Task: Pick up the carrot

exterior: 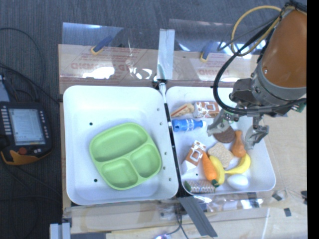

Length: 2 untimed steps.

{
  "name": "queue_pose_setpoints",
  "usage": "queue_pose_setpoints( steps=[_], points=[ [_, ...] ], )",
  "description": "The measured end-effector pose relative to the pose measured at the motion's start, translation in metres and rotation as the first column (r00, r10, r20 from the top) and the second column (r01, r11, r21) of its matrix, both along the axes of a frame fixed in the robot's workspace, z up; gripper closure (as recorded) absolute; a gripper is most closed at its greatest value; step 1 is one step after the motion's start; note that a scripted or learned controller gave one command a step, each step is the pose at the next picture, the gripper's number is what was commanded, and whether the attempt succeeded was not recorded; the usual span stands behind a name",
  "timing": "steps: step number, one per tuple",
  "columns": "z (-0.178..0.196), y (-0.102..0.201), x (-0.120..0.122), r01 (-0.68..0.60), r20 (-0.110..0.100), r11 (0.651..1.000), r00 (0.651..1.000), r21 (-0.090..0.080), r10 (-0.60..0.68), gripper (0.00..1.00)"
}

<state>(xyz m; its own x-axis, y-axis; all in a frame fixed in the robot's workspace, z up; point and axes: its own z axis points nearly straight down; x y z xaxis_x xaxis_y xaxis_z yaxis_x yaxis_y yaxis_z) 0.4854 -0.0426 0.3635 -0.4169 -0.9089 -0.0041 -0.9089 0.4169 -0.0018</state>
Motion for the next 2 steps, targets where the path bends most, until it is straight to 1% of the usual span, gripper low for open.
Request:
queue_pose_setpoints(
  steps=[1, 2],
  points=[
    [-0.120, -0.045, -0.003, -0.174, -0.011, 0.985, 0.985, 0.003, 0.174, 0.00],
    [-0.242, -0.067, 0.022, -0.303, -0.013, 0.953, 0.953, 0.007, 0.303, 0.00]
  ],
)
